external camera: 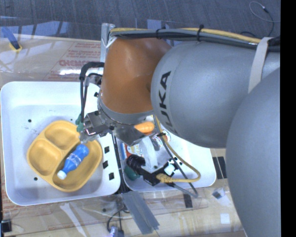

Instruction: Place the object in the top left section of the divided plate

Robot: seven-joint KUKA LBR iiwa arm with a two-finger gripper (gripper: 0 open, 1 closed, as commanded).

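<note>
A yellow divided plate [45, 154] lies in the left bin [19, 102]. A blue plastic bottle [75, 158] with a white cap lies on its side in the plate's lower right section, cap pointing to the lower left. My gripper [89, 126] hangs over the plate's upper right rim, just above the bottle's base end. The orange band and grey body of the arm hide most of the gripper.
The arm covers most of the right bin [207, 179]. An orange object [145, 128] and a dark green one [130, 172] show under the arm there. Bare white floor of the left bin surrounds the plate.
</note>
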